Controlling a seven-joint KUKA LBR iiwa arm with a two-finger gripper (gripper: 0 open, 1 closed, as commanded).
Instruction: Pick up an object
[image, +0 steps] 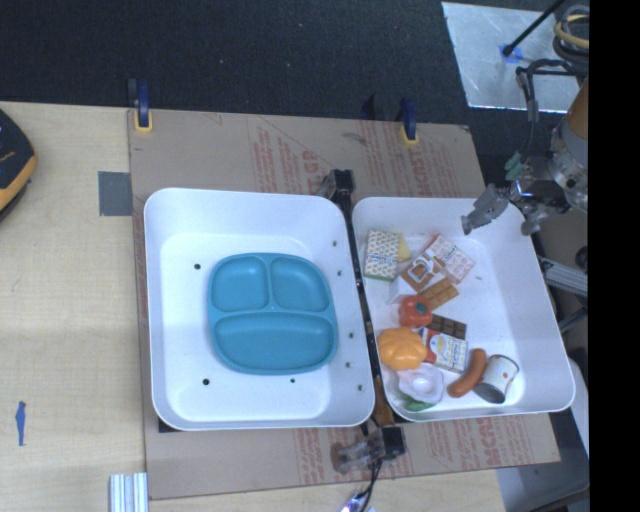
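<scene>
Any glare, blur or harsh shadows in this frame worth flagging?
Camera view: soft, even light; the white left bin is bright, its blue plate still clear. Small toys in the right bin look soft. The gripper is slightly blurred.

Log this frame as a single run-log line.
end effector: above right bin's far edge, nothing held | toy food pile: untouched | blue divided plate: in left bin

Two bins sit side by side on the tabletop (60, 330). The left bin (170, 390) holds a tray (272, 312) at its centre. The right bin (530, 340) holds a heap along its left side: a packet (381, 254) at the top, small boxes (440, 262) right of it, a fruit (402, 348) lower down, a sausage (467, 373) and a can (498, 379) at the lower right. The gripper (487, 212) hangs over this bin's upper right edge
</scene>
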